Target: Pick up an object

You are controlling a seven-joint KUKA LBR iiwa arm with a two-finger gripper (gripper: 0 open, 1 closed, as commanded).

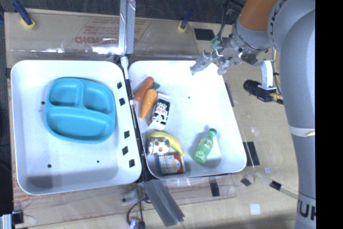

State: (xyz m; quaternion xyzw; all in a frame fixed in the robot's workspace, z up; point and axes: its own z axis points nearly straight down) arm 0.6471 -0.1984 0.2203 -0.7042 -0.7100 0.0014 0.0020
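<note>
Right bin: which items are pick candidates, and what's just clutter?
Pick candidates, right white bin:
- two orange carrots
- small black-and-white carton
- yellow banana
- printed can
- green plastic bottle
- two-finger gripper above the bin's top edge

Lying about:
- blue divided plastic tray in left white bin

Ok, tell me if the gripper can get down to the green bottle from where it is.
Probably yes. The gripper hovers over the right bin's far edge, and the green bottle lies apart from the other items with bare bin floor between them, so nothing blocks a descent.
</note>
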